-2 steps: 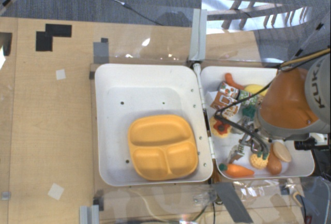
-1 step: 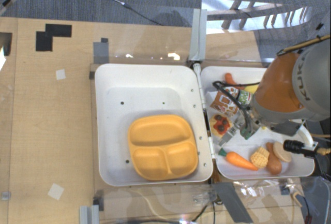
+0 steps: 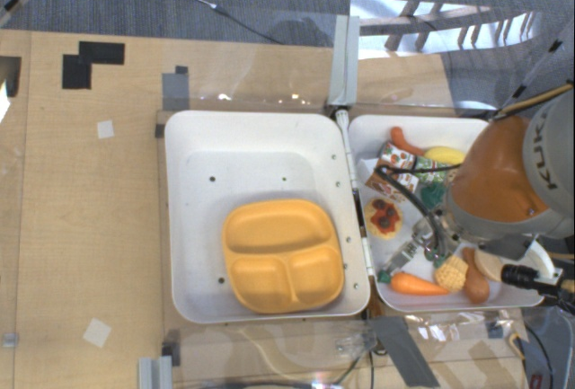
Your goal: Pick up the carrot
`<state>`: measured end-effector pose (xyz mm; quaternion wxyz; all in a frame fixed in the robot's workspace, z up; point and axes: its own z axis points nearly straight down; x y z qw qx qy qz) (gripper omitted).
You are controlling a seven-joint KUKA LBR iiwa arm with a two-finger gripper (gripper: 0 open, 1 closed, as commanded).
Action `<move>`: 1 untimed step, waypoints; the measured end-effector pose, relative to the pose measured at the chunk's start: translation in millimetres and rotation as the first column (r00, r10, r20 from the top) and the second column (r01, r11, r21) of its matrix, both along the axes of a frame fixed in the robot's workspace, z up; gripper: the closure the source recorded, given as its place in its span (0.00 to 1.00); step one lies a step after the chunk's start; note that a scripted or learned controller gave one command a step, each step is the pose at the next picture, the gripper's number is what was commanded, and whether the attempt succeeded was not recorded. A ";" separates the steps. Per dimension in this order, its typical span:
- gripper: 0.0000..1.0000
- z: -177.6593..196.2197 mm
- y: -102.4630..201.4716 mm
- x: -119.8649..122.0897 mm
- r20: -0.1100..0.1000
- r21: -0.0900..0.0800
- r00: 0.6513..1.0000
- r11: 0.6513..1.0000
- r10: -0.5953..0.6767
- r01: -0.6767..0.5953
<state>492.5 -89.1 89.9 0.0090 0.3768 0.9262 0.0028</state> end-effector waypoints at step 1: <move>1.00 12.3 1.8 3.7 0.008 0.001 1.000 1.000 0.008 -0.008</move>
